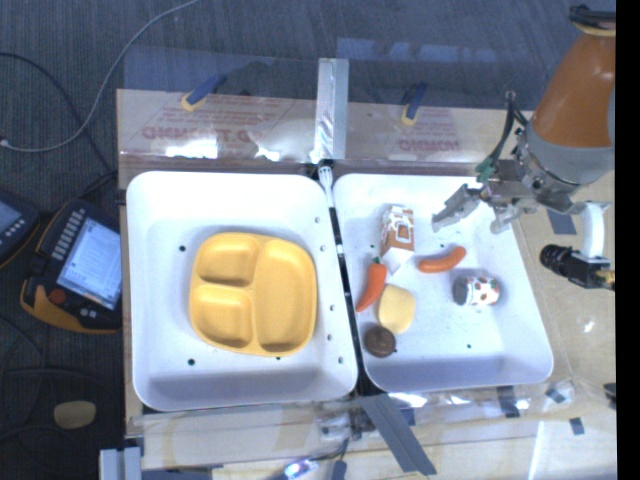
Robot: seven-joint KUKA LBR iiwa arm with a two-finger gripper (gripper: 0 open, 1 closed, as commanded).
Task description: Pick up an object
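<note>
overhead, gripper [478, 208] hangs above right bin [520, 353], fingers spread wide, holding nothing. sausage [441, 260] lies just below gripper, carrot [371, 286] left of sausage, apart.

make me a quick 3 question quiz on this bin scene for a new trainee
1. True or false: the yellow divided tray lies in the left bin.
2. Which item in the right bin lies nearest the tool?
A. the carrot
B. the sausage
C. the brown round piece
3. Fill in: the carrot's lower end rests close to the ____ between the two bins.

Key:
1. True.
2. B, the sausage lies just below the open tool, which holds nothing.
3. divider.
</note>
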